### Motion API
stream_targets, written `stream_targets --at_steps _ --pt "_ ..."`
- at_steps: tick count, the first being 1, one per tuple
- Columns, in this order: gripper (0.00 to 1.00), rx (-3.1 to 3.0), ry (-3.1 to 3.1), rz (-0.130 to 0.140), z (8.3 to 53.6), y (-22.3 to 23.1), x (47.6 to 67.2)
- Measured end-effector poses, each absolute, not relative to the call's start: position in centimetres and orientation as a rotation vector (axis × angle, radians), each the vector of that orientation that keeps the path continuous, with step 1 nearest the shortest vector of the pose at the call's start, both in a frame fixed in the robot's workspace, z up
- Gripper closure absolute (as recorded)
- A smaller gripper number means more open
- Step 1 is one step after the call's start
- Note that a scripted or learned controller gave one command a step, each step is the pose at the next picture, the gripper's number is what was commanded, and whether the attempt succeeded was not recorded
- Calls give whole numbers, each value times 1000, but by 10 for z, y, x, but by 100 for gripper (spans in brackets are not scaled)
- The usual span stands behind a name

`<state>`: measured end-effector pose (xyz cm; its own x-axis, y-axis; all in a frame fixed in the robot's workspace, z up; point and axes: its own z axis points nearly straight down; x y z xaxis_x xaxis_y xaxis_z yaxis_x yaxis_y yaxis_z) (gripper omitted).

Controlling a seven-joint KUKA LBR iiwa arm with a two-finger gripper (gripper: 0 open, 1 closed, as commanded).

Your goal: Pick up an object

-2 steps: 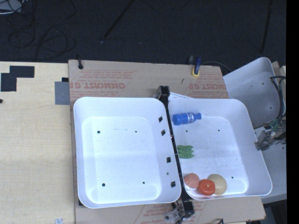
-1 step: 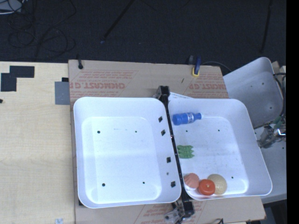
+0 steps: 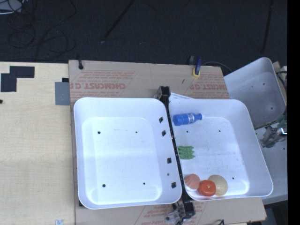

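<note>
Cardboard [image 3: 140,81] is laid under two bins; a bottle [image 3: 187,119] is seen in the right bin [image 3: 251,139]. The gripper [image 3: 274,135] is cut off at the frame's edge, so its state cannot be told.

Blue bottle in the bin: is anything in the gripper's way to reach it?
Nothing visible blocks it. The blue plastic bottle lies alone at the far end of the right white bin, open from above. The green pea pod and the red round piece sit apart, nearer the camera.
</note>
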<state>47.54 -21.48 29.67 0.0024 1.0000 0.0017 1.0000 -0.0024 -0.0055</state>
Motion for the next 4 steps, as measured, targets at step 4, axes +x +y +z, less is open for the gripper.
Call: stream_targets --at_steps 4 --pt "100 -2204 -2219 11 333 -217 474"
